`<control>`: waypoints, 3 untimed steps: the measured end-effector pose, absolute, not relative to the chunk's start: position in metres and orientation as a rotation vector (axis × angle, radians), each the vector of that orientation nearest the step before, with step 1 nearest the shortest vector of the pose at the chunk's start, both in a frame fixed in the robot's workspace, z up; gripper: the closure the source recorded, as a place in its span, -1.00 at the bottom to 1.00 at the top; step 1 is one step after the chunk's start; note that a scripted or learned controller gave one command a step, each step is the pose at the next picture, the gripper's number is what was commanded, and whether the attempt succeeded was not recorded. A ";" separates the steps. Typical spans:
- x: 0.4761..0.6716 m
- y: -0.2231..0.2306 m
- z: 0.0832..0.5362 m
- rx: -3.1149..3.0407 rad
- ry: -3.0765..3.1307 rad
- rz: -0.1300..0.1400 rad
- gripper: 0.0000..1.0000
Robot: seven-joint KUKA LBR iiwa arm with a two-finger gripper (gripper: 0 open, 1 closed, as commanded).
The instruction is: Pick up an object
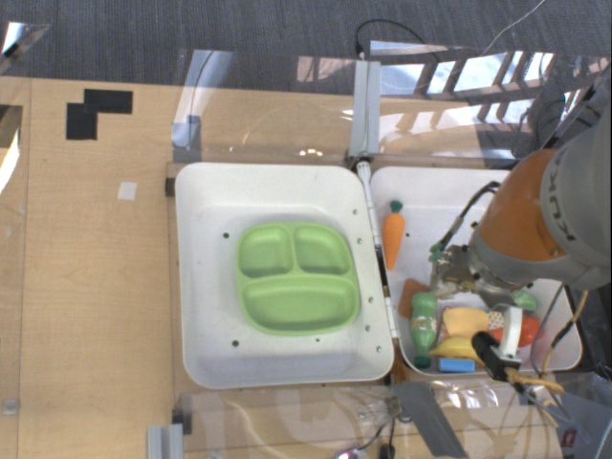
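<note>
Currently: gripper (459,277) above the clutter at the near end of the right bin (430,191).
Candidate objects lie packed under and beside the wrist: a glossy green rounded item (424,319), a yellow block (461,323), a flat blue piece (457,364), a brown wedge (412,293) and a red-and-white item (522,331). A tapered orange carrot (394,235) lies apart by the dividing wall. The arm's body covers the gripper; its opening and any contact cannot be determined. The left bin (206,256) holds a smooth green three-compartment plate (296,277).
</note>
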State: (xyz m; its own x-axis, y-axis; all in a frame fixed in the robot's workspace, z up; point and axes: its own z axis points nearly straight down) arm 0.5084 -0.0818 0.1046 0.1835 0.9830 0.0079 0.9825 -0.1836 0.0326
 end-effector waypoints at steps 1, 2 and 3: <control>0.508 -0.082 0.104 2.403 1.994 0.041 -1.00; 0.510 -0.081 0.115 2.396 1.998 0.047 1.00; 0.501 -0.045 0.185 2.421 1.998 0.006 1.00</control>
State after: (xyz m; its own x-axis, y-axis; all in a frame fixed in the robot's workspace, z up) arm 0.5006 -0.0453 0.1853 0.1894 0.9819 0.0014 0.9819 -0.1894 0.0047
